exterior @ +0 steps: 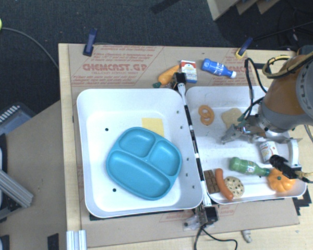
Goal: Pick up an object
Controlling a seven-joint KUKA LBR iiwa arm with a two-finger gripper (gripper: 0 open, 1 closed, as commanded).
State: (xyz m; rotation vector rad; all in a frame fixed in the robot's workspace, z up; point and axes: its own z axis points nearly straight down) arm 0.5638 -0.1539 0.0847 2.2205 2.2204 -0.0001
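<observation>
My gripper (233, 134) hangs low in the right bin (219, 95), near its middle, with nothing visibly held. Just above it lies a tan flat piece (229, 116), and a pretzel (206, 114) lies to its left. Below it a green bottle (245, 166) rests on its side. Along the bin's front edge are a cookie (233, 186), a hot dog (224, 185) and a brown bar (211, 180). An orange toy vegetable (280, 182) and a small labelled jar (267, 151) lie at the right, partly under the arm.
The left bin (91, 139) holds a blue divided plate (143, 162) and a yellow cheese slice (153, 125). Behind the bins on the board lie an orange toy (168, 75), a red-and-white carton (188, 71) and a blue bottle (217, 67). Cables hang by the arm.
</observation>
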